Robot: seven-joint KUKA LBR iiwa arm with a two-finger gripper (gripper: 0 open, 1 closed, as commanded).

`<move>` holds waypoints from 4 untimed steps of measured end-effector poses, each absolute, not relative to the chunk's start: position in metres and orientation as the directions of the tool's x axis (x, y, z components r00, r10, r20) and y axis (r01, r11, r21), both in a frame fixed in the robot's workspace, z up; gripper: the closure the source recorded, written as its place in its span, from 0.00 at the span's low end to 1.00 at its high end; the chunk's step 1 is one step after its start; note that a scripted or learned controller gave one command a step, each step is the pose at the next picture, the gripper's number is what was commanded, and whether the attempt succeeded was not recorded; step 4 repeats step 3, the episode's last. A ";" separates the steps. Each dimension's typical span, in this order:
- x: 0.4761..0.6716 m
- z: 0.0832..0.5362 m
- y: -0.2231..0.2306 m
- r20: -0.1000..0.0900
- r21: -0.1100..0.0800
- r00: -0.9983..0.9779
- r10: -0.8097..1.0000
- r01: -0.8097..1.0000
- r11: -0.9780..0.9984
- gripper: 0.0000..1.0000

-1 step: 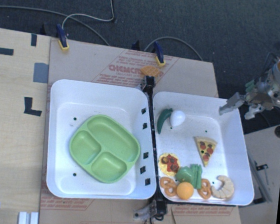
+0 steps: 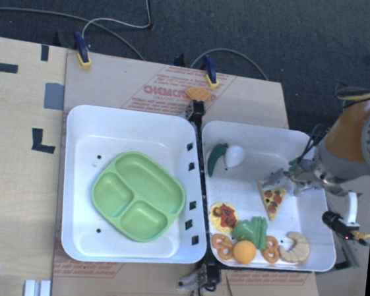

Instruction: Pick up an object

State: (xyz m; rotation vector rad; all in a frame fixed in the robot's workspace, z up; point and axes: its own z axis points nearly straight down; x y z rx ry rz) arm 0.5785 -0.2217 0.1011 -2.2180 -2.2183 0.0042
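Gripper (image 2: pixel 279 182) sits low over pizza slice (image 2: pixel 272 200); finger state cannot be told. Risk: flat slice slips from an edge pinch.

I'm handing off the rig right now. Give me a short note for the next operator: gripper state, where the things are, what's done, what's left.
Gripper: low in the right white bin, at the top of the triangular toy pizza slice; nothing seen held.
Same bin: round mini pizza, green leafy vegetable, orange ball, pretzels, beige croissant, green pepper, white egg-shaped piece.
Left white bin: green divided plastic tray.
Done: nothing lifted.
Left: grasp and lift one object.
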 end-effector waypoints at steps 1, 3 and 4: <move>0.555 0.087 -0.171 -0.002 0.004 -0.001 1.000 1.000 0.001 0.00; 0.532 0.185 -0.086 0.001 0.001 -0.003 1.000 1.000 0.003 1.00; 0.532 0.185 -0.086 0.001 0.001 -0.003 1.000 1.000 0.003 1.00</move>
